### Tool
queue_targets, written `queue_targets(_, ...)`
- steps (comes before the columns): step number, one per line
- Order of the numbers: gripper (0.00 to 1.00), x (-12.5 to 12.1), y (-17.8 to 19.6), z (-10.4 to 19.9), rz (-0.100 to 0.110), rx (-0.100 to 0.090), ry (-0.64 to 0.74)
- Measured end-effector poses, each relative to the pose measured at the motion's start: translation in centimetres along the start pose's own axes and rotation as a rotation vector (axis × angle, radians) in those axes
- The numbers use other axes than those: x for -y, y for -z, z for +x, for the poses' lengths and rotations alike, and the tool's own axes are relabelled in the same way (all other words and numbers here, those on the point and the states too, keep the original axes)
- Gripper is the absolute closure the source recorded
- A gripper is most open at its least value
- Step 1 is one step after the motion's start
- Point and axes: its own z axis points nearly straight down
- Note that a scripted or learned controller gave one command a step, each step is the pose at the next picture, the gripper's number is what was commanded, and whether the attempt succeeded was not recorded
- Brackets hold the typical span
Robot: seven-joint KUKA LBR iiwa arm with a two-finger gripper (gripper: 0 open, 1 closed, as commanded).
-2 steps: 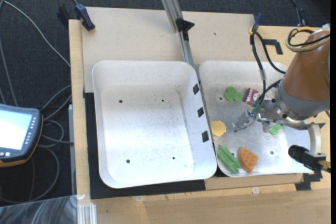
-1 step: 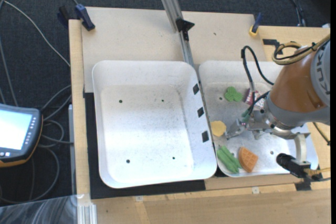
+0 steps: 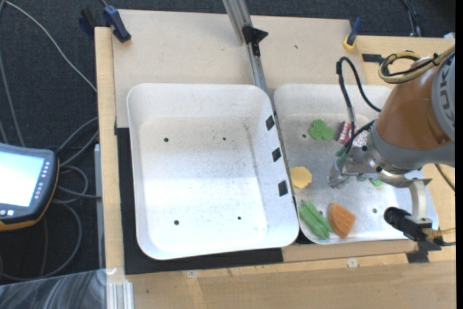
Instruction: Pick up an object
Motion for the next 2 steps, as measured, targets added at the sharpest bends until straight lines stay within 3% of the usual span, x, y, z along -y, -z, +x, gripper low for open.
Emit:
queue_targets(1, 1.0, 0.0, 6.1, -0.7, -0.007, 0.003, 0.001)
queue_targets(2, 1.0, -0.1, 8.6, -0.6, -0.004, 0.003, 0.002)
